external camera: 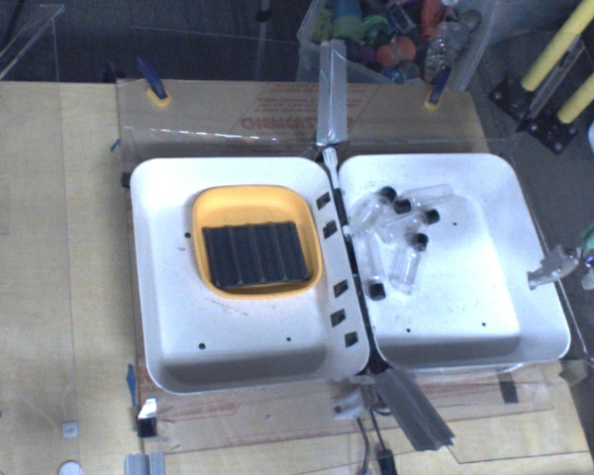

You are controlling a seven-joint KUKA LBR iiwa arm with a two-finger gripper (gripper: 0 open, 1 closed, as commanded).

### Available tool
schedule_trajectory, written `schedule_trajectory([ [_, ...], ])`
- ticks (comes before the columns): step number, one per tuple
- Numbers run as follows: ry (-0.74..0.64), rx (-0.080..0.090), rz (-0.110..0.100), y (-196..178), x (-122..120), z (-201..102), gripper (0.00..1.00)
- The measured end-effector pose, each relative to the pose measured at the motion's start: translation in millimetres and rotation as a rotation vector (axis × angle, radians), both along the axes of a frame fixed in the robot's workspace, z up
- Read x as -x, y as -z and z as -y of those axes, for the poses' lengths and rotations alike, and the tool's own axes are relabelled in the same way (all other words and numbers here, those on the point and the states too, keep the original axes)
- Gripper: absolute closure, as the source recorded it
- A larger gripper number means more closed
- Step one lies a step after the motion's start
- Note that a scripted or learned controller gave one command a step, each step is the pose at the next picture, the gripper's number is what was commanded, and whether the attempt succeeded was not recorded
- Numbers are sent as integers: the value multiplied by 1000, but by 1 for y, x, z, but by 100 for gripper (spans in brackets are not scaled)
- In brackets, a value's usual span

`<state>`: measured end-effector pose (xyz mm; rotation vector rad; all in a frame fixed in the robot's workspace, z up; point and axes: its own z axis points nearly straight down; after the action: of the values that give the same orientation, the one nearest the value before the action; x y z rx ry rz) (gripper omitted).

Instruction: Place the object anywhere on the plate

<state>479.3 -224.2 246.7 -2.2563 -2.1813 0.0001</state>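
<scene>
A yellow plate (210, 216) with rounded corners sits in the left bin (168, 315). A black ribbed rectangular object (254, 253) lies flat on the plate, toward its front half. In the right bin (475, 295), several clear plastic vials with black caps (404, 234) lie in a loose cluster at the back left. My gripper (566, 264) shows as a small grey-metal part at the frame's right edge, over the right rim of the right bin, far from the plate and the vials. I see nothing held in it.
A metal divider strip (339, 255) with black clips runs between the two bins. A clear tub of colourful toys (396, 13) stands behind the bins. Yellow foam tubes (564, 38) lean at the back right.
</scene>
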Motion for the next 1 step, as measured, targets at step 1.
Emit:
schedule_trajectory([
  [1, -169, 4, 5, -9, -1, -4, 0],
])
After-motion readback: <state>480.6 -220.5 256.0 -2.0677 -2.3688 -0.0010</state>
